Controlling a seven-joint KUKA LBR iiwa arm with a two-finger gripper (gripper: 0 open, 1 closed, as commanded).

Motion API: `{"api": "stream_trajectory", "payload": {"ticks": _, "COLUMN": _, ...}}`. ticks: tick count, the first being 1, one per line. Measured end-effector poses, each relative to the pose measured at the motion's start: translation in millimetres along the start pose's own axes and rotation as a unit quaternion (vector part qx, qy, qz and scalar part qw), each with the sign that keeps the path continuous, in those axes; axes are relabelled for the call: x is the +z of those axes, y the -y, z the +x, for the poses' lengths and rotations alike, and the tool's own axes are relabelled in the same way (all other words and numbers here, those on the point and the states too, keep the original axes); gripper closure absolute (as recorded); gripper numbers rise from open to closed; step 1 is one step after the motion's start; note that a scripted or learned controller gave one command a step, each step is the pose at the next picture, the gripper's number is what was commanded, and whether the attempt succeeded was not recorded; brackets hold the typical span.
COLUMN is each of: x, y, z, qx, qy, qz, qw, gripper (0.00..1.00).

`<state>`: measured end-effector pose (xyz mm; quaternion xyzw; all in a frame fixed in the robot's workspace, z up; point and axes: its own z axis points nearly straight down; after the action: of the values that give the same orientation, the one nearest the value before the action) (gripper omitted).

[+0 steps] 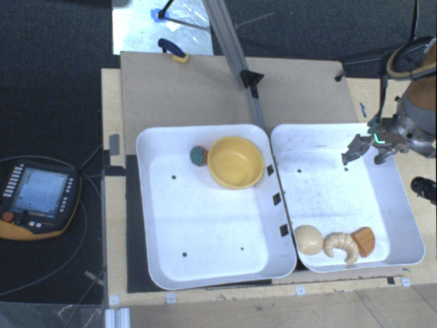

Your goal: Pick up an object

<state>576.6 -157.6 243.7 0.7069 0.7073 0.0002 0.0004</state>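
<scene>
My gripper (366, 154) hangs over the upper right part of the right bin (328, 183), open, with nothing between its fingers. Along that bin's front edge lie a cream round bun (308, 240), a pale croissant-shaped piece (343, 245) and an orange-brown piece (364, 240), all well below the gripper. The left bin (205, 244) holds a yellow bowl (235, 161) at its back right corner, and a small teal ball (198, 155) touches the bowl's left side.
A grey pole (229, 36) slants across the bench's back and ends in a black clamp near the bins' shared corner. A teach pendant (34, 198) lies on the floor at left. A blue and yellow clamp (173, 49) sits at the board's back edge.
</scene>
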Motion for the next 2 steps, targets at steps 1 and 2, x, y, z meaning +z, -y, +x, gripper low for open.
{"api": "stream_trajectory", "payload": {"ticks": 1, "x": 0, "y": 0, "z": 0, "qx": 0.000, "qy": 0.000, "qz": 0.000, "qw": 1.0000, "gripper": 0.00}}
{"api": "stream_trajectory", "payload": {"ticks": 2, "x": 50, "y": -6, "z": -7, "qx": 0.000, "qy": 0.000, "qz": 0.002, "qw": 1.0000, "gripper": 0.00}}
